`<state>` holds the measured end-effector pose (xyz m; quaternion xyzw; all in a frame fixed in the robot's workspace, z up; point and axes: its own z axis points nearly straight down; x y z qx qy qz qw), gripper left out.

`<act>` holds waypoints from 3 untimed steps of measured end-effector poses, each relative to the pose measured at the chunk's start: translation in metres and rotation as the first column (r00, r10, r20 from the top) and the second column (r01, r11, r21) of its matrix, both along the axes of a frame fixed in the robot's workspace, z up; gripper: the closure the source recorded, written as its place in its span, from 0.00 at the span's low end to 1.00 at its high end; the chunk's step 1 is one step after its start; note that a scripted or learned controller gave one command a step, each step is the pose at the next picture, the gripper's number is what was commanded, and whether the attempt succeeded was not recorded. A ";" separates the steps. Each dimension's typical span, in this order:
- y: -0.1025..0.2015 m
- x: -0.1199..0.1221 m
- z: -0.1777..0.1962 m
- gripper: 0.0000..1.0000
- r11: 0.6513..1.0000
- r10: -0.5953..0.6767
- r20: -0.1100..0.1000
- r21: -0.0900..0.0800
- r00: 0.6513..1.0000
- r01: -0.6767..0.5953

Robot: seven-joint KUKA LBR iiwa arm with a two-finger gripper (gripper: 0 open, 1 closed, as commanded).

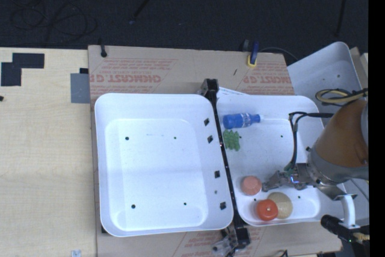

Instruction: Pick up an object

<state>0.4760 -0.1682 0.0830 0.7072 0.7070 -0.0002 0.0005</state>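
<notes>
We look down at a slant on a bench bearing two shallow white bins side by side on a sheet of cardboard [180,72] printed with red lettering. The left bin [108,129] sits beside the right bin [283,129], which holds several small things. Near its upper left lies a blue bottle [240,120] on its side, and just below it a small green clump [232,140] near the dividing wall. Lower down we see a pink round object [251,185], and below and to its right an orange-red round object [267,209] touching a tan round object [281,204] near the bin's front rim. The arm [343,141] reaches in from the right, its orange band showing above the wrist, with a black cable looping beside it. The gripper [278,178] sits low in the right bin, just right of the pink round object and just above the tan one. We cannot tell how it is set, and we see nothing clearly held by it. A blue and yellow clamp [253,53] stands at the cardboard's far edge.
</notes>
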 end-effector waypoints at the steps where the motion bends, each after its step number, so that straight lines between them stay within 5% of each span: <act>1: 0.051 -0.001 0.005 0.00 1.000 -0.001 -0.002 0.001 1.000 0.001; 2: 0.007 -0.001 0.005 0.00 1.000 -0.002 -0.002 0.001 1.000 0.002; 3: -0.045 0.039 0.087 0.00 1.000 0.002 0.007 -0.004 1.000 -0.002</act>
